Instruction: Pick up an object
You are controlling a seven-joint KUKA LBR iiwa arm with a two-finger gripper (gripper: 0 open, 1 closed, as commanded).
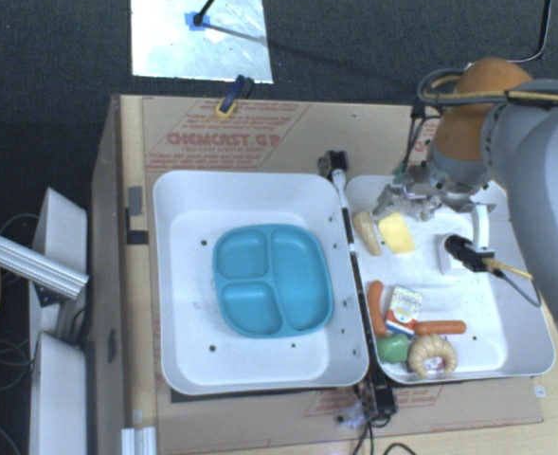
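the yellow block [397, 234] lies in the right bin [525, 335], near its far end, just beside a pale banana-like piece [366, 232]. the gripper [413, 197] hangs just above the block's far side; whether it is open or closed, i cannot tell. nearer in the same bin lie a carrot [440, 327], a green piece [391, 348] and a croissant [433, 354]. the left bin [189, 207] holds a blue divided plate [271, 280].

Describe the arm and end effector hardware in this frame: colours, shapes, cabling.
The arm is a bulky rounded grey shell with a glossy orange band above the wrist. The end effector is a compact silver-grey metal assembly. A thin dark cable loops down from above toward the wrist. No markings are legible.
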